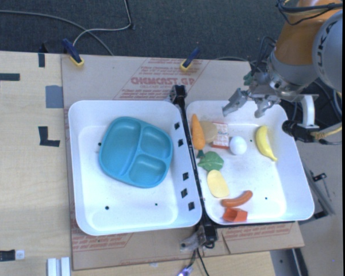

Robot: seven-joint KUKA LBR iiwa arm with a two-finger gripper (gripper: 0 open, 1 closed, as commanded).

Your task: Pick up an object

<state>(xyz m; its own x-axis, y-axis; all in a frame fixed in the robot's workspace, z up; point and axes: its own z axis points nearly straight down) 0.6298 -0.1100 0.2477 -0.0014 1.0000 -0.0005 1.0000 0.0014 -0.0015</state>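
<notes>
The claw hovers over the far edge of the right bin, fingers spread open and holding nothing. The nearest objects, the white ball and the banana, lie just below it toward the camera; the banana's long axis runs far-to-near.

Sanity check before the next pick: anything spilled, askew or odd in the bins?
Nothing spilled or damaged. The blue plate sits skewed in the left bin, rotated against its walls. The toy foods, including the banana, carrot and egg, all lie inside the right bin. The gripper is open above its far edge.
</notes>
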